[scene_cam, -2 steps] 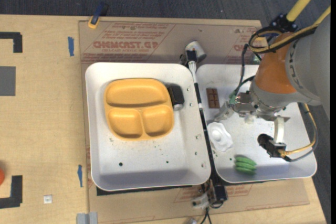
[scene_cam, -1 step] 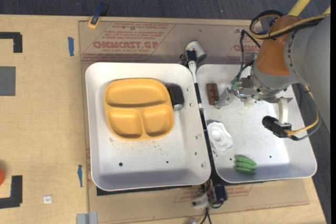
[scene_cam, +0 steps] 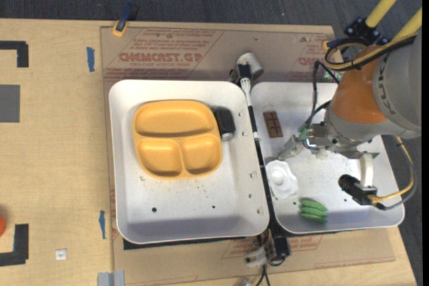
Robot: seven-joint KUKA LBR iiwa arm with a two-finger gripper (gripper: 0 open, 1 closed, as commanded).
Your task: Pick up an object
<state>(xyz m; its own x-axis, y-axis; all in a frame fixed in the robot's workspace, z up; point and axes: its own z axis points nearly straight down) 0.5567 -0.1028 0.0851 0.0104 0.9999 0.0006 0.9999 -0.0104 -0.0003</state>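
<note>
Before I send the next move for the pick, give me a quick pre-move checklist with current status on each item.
1. Pincer over the right bin: ok.
2. Nothing visibly held in the pincer: ok, no object shows at its tip.
3. Targets within the right bin: ok; white object, green object and brown piece lie loose on the floor.
4. Nearest target: the white object, just below-left of the pincer, apart from it: ok.
5. Pincer opening: cannot tell.
6. Yellow divided tray in the left bin, away from the arm: ok.
</note>
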